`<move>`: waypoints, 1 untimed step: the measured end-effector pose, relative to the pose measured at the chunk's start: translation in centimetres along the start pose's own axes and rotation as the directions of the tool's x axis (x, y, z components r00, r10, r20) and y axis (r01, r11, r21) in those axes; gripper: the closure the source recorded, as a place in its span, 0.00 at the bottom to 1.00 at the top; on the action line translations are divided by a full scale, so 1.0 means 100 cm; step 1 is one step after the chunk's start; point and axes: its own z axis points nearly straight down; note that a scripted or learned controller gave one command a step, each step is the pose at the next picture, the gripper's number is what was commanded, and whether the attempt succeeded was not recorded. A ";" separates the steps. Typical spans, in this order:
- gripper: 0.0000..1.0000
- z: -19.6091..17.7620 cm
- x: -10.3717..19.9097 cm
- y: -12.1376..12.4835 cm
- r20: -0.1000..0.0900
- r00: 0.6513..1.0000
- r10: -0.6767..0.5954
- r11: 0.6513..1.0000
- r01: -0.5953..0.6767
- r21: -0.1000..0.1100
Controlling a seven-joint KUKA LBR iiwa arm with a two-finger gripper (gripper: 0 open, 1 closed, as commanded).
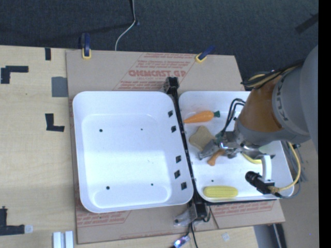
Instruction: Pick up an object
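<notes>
The right bin [207,98] holds several small things. An orange carrot with a green top [199,117] lies near its far left corner. A tan, flat piece [200,136] lies just below the carrot. My gripper [211,150] is low in the bin at the tan piece's lower right edge. A small orange object [212,161] pokes out just beneath the gripper; whether it is gripped is unclear. A yellow corn cob [220,192] lies by the near wall. A yellow thing [253,159] peeks out from under the wrist.
The left bin [124,138] stands beside the right one, with a black divider [178,133] between them. The arm's grey and orange wrist [264,112] covers the right part of the right bin. Cables and a black fitting [257,181] hang near its near right corner.
</notes>
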 end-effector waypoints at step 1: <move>1.00 -0.013 -0.001 0.001 0.001 1.000 0.002 1.000 -0.002 -0.002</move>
